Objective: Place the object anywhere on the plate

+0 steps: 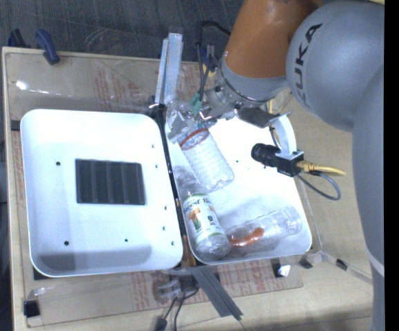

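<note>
A dark rectangular plate lies flat in the middle of the left white bin. A clear plastic bottle with a red ring at its neck lies tilted in the upper left of the right bin, neck pointing up-left. My gripper is right at that neck, close to the wall between the two bins. The grey and orange arm hides much of the gripper, and I cannot make out whether the bottle is gripped.
A bottle with a green and orange label and a clear bottle with orange contents lie along the right bin's near wall. A black fitting with a yellow cable hangs over that bin. Blue clamps grip the bench's far left corner.
</note>
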You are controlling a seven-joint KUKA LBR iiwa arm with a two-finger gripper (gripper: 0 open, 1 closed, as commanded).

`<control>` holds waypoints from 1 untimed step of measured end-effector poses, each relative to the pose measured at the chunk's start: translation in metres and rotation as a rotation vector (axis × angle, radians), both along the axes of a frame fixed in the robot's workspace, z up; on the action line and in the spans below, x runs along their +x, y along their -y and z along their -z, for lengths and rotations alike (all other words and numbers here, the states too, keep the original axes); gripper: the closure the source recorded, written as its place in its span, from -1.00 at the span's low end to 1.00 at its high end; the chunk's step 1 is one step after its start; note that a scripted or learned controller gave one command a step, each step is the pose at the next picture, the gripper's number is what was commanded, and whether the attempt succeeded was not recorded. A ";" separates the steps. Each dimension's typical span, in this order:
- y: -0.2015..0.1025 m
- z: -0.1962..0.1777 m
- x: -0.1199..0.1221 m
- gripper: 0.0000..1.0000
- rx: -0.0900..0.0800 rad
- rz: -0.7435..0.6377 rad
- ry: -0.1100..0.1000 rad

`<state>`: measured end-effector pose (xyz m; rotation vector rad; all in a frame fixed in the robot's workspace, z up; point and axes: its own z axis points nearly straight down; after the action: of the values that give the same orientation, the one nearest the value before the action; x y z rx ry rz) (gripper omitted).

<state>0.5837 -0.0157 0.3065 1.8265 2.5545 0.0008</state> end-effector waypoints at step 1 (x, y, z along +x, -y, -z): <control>-0.051 0.042 -0.028 1.00 0.000 -0.318 -0.004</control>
<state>0.5561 0.0352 0.2647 1.4000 2.8147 -0.0034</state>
